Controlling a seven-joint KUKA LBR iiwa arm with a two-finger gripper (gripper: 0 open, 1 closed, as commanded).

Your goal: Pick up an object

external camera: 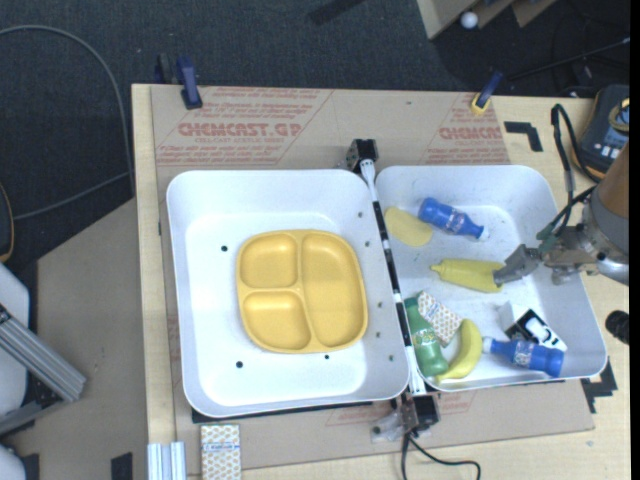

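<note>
The right bin (470,180) holds several loose items. A yellow squeeze bottle (465,274) lies across its middle. A blue bottle (450,218) and a pale yellow lump (407,227) lie towards the back. At the front are a green bottle (425,343), a banana (465,350), a checkered packet (438,315) and a second blue bottle (530,354). My gripper (538,268) hangs low over the bin's right side. It is open, its left finger (514,265) sits at the yellow bottle's right end, and nothing is between the fingers.
The left bin (200,298) holds a yellow divided plate (301,290). A black-and-white tag (530,325) lies beside the second blue bottle. Clamps and cables sit along the bench edges, and the arm's body comes in over the right bin's right rim.
</note>
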